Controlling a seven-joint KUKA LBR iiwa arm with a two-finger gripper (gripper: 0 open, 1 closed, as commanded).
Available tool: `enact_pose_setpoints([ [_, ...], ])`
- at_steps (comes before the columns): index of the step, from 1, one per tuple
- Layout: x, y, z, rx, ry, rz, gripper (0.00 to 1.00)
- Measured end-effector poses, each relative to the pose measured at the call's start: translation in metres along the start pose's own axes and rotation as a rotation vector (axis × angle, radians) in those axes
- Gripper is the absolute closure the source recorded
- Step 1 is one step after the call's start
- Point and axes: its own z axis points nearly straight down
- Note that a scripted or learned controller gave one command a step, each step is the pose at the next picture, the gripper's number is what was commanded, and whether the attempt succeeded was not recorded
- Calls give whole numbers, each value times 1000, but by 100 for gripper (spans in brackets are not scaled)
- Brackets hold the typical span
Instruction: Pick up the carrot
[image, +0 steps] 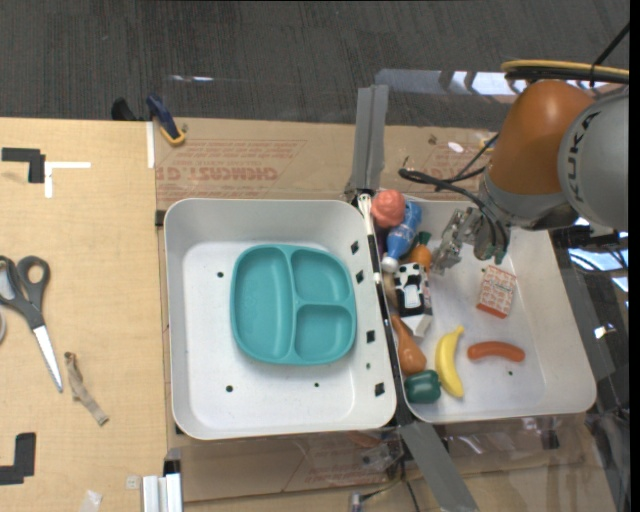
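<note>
1. Fingers (447, 248) blur into the clutter, so I cannot tell whether they are spread or pressed together.
2. The gripper (455, 242) hangs over the far part of the right bin (560, 400), near a cow toy (410, 285).
3. The carrot (407, 343) lies well apart from it, against the bin's left wall and just beside a banana (450, 362).
4. Judged step: approach, with the grasp not yet made.
5. The next move calls for travelling to the carrot and closing across its width. The wall and banana leave little room.
</note>
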Motion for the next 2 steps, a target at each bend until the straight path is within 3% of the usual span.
enact_pose_setpoints([
  [1, 51, 46, -120, -4, 5, -302, 100],
  [2, 107, -17, -34, -4, 9, -495, 100],
])
